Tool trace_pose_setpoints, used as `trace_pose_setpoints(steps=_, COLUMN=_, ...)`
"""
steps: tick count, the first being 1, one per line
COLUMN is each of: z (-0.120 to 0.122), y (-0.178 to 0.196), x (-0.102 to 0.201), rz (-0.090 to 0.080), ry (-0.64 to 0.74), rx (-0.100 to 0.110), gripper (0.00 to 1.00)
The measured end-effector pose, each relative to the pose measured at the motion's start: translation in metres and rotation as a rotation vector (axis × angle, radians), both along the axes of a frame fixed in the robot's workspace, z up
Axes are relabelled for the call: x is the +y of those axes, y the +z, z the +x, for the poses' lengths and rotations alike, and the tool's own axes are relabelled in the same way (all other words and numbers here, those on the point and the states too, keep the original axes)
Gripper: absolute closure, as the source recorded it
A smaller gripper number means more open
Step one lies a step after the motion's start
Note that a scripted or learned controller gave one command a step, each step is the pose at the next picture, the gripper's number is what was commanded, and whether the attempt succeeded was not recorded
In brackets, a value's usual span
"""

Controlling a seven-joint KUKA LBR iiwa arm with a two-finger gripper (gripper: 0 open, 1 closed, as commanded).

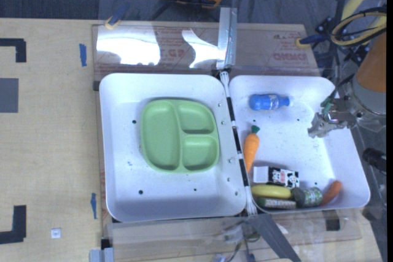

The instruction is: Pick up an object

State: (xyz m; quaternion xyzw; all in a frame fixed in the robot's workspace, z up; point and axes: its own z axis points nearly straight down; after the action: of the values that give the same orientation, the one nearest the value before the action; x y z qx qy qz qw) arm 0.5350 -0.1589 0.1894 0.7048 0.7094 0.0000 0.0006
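The right bin (344, 156) holds every candidate; the green divided plate (180, 135) sits in the bin left of it. The gripper (323, 123) hangs over the right bin's right side, nothing visibly held; whether it is open I cannot tell. Judged approach stage: next, descend on the blue bottle (268, 102) at the bin's far end or the carrot (251, 148) by its left wall.

A single fixed camera looks down at a slant from above the bench (43, 132), taking in both white bins (116, 150) side by side at mid-range.
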Motion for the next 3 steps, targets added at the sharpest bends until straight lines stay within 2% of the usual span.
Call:
trace_pose_setpoints(steps=1, z=0.037, y=0.029, x=0.073, rz=0.000, ry=0.026, rx=-0.001, gripper=1.00)
trace_pose_setpoints(steps=2, z=0.007, y=0.070, x=0.070, rz=-0.001, ry=0.202, rx=-0.002, gripper=1.00)
trace_pose_setpoints(steps=3, z=-0.018, y=0.087, x=0.089, rz=0.001, ry=0.350, rx=0.002, gripper=1.00)
